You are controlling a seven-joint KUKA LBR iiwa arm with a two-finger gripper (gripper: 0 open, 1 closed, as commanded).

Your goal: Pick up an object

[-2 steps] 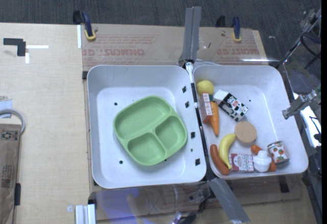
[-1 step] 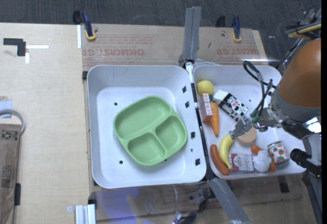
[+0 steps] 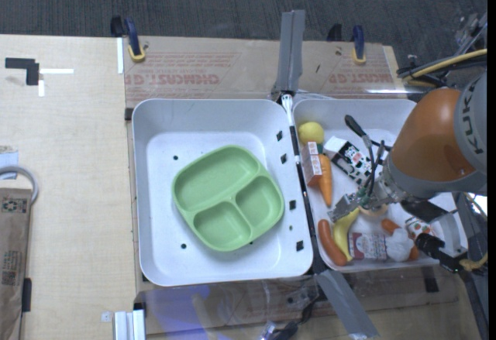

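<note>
Above the bench, the camera view has us looking down on two white bins side by side. We see the left bin [image 3: 151, 176] bearing a green divided plate [image 3: 227, 197] near its middle. The right bin [image 3: 310, 110] carries the clutter: a yellow lemon-like fruit [image 3: 311, 132] toward twelve o'clock, an orange carrot [image 3: 326, 180] just below it beside a brown packet [image 3: 312, 160], a black-and-white spotted toy [image 3: 353, 160] toward the centre, a banana [image 3: 345, 223], a red-orange sausage-shaped piece [image 3: 331, 243] at about seven o'clock, and a red-and-white pouch [image 3: 369, 246] at six.

Our arm [image 3: 434, 146] reaches in from three o'clock, its orange band over the bin's right half. The gripper [image 3: 363, 199] hangs low over the middle of the right bin; we cannot tell how it is set, nor whether anything sits within it.

We judge the banana the likeliest target: it lies just off the gripper toward seven o'clock, touching or nearly so, its long axis running roughly from one to seven o'clock. The carrot lies farther off toward ten o'clock.
</note>
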